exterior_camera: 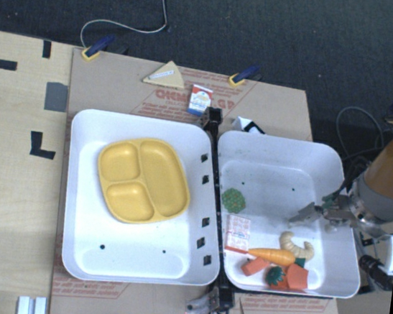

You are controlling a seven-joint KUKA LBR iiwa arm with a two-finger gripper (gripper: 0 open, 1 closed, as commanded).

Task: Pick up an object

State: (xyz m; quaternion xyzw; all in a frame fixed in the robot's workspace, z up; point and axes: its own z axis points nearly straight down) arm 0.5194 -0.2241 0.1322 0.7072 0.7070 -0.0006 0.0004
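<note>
Two shallow white bins sit side by side on a cardboard sheet (pixel 291 104). The left bin (pixel 79 194) holds a yellow plate (pixel 144 180) with three compartments, lying a little toward 11 o'clock from the middle of the bin.

The right bin (pixel 283 161) holds the small things. A green round object (pixel 234 199) lies near the left wall, at about 9 o'clock in this bin. Just below it is a white packet with red print (pixel 238 234). At 5 o'clock in the bin there is a small group: a carrot (pixel 273 256) lying almost flat, a pale curved piece (pixel 295 242) touching it from above, an orange-red piece (pixel 253 267) at its left end, a small dark green thing (pixel 275 276) and a red block (pixel 297 277) below it (these last ones are very close together).

The arm (pixel 390 176) comes in from 3 o'clock. Its gripper (pixel 317 214) is over the right side of the right bin, above the carrot group and apart from it. Whether its fingers are open or closed, I cannot tell; nothing is seen between them.

Behind the bins, at 12 o'clock, a small red and white carton (pixel 200 100) and a tan wedge (pixel 166 75) lie on the cardboard.
</note>
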